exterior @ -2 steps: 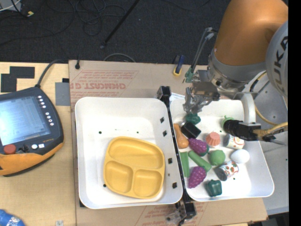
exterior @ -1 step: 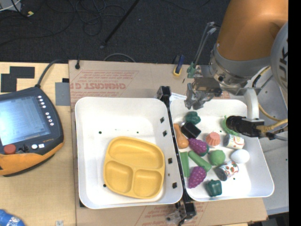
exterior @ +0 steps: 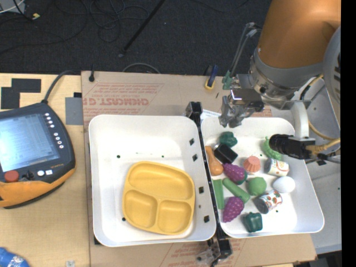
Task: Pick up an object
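Nothing picked up yet: the end effector hung over the toy pile.

The end effector (exterior: 232,117) sat above the upper left corner of the right bin (exterior: 311,216), right of frame centre, carrying nothing visible; whether it was apart or together could not be told. About a dozen toys lay loose in that bin, among them a dark green piece (exterior: 227,139) just below the end effector and 2 purple grape bunches (exterior: 234,173). The left bin (exterior: 105,149) held a yellow tray (exterior: 158,198). The whole grasp appeared to remain.
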Robot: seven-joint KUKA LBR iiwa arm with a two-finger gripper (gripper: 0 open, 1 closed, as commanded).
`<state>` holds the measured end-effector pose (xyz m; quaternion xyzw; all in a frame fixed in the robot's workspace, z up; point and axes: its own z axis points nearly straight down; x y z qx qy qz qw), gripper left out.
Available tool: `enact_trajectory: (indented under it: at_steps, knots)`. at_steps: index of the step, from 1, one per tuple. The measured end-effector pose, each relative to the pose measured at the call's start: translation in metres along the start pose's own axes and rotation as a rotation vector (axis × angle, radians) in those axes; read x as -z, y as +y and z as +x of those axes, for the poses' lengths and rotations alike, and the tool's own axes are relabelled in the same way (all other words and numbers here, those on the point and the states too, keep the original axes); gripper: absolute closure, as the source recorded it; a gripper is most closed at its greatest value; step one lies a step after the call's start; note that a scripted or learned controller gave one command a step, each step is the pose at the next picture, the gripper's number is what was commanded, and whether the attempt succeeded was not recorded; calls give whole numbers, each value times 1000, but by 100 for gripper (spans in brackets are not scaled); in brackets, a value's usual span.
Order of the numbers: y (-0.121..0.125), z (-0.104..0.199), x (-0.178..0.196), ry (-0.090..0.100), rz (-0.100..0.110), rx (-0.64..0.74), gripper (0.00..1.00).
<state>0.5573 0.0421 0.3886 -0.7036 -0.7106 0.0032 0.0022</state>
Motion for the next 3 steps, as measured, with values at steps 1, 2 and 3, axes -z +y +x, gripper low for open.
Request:
enact_trajectory:
  at_steps: [1,2,3]
  knots:
    - [57,-18,-141,-1,3,-11,100]
    - [19,-55,-50,0,-13,-13,100]
    - [66,50,-41,5,-8,-2,100]
